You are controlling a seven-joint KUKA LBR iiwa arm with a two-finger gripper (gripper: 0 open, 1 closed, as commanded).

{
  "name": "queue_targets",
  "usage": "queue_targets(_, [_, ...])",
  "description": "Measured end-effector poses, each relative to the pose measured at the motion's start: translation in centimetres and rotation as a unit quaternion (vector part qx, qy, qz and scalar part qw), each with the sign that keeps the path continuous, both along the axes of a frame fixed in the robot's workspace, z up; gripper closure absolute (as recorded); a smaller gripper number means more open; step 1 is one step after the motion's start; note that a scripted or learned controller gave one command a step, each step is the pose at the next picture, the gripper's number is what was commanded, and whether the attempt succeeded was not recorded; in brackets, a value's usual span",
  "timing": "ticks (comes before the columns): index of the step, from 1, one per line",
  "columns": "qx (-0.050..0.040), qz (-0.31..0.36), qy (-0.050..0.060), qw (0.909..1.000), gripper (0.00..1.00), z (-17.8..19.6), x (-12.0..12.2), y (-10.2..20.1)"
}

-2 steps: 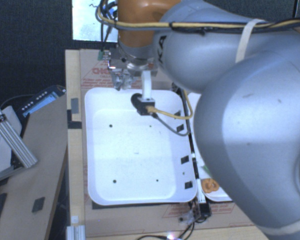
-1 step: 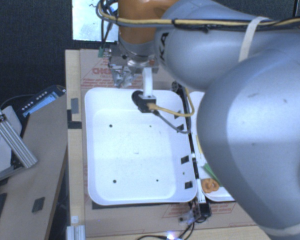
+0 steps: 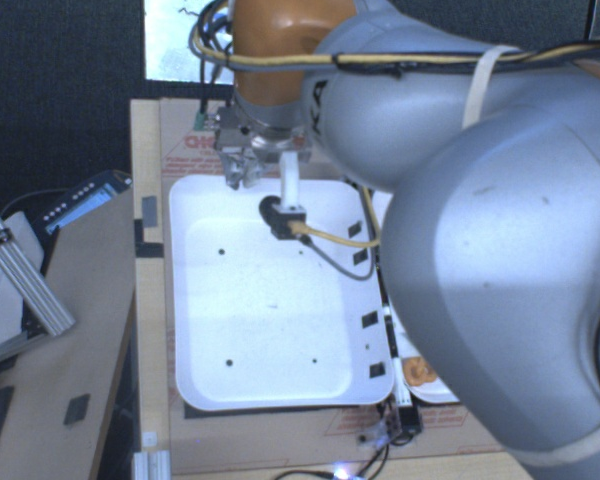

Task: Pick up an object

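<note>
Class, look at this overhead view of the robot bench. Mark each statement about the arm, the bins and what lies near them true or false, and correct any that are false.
1. The tool is above the far edge of the left white bin. True.
2. The arm's band above the wrist is blue. False: it is orange.
3. A yellow cable runs over the left white bin. True.
4. The arm reaches in from the left of the view. False: it comes from the right.
5. An orange-brown object lies in the right bin. True.
</note>
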State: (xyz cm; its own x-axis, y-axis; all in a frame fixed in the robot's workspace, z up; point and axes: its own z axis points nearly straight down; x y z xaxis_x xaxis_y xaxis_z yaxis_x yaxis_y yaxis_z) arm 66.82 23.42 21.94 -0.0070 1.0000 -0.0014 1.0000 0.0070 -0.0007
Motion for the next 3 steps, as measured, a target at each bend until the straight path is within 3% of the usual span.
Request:
queue_targets(2, [0.0011, 0.000, -0.002, 1.0000, 1.00, 1.9, 0.1, 0.0])
queue_targets(3, [0.0003, -0.001, -0.001, 1.0000, 1.00, 1.7, -1.7, -0.1])
